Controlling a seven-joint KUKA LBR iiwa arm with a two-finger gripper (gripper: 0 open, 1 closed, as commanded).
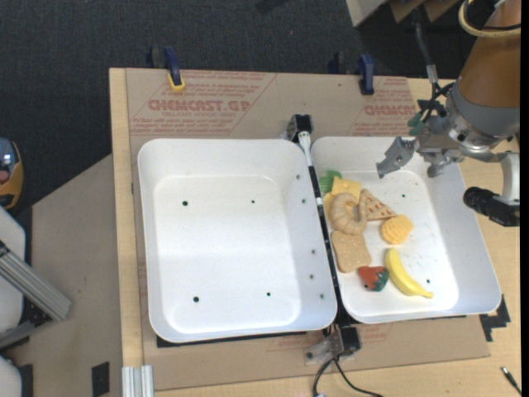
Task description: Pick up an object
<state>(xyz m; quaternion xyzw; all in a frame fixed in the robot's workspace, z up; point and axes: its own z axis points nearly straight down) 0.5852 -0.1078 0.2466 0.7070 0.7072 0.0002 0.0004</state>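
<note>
Several toy foods lie in the right bin [463, 246]. Among them are a yellow banana [405, 275], an orange round piece [397, 230], a tan wedge [376, 208], a pale croissant-like piece [345, 213], a tan bread slice [351, 251], a red piece with a green top [374, 278] and a green piece [331, 179]. My gripper [412, 164] hangs over the bin's far part, up and to the right of the pile. It is open, its fingers [392, 162] spread with nothing between them.
The left bin [223, 238] stands beside the right one, and a black divider rail [314, 197] runs between them. Blue clamps [173, 66] hold the brown board at its far edge. The arm's orange band [492, 48] rises at the upper right.
</note>
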